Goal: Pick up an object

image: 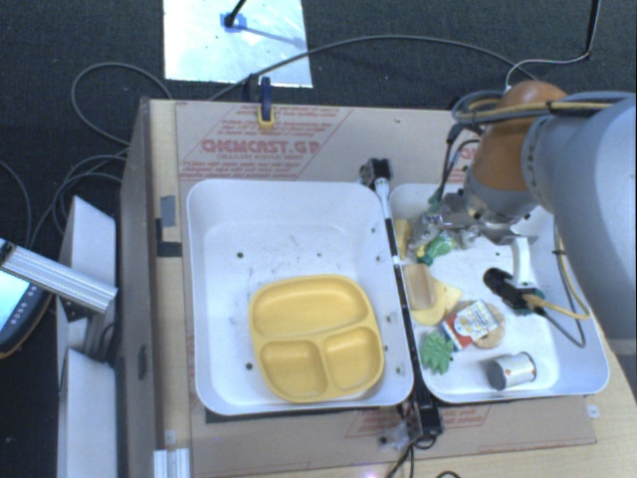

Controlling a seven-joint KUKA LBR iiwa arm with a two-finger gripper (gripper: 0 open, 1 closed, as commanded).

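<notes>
- Nearest the camera: silver can (511,370) and green leafy toy (436,351) at the right bin's (587,366) front edge.
- Gripper (434,235) low over a small green-yellow item (434,250) at that bin's back-left; open or closed, cannot tell.
- Risk: crowded items and the nearby bin wall (396,257) could cause a slip or miss.
- Left bin (219,267) has a yellow divided tray (317,337); cardboard-topped bench (299,137), dark carpet (80,28), cables.
</notes>
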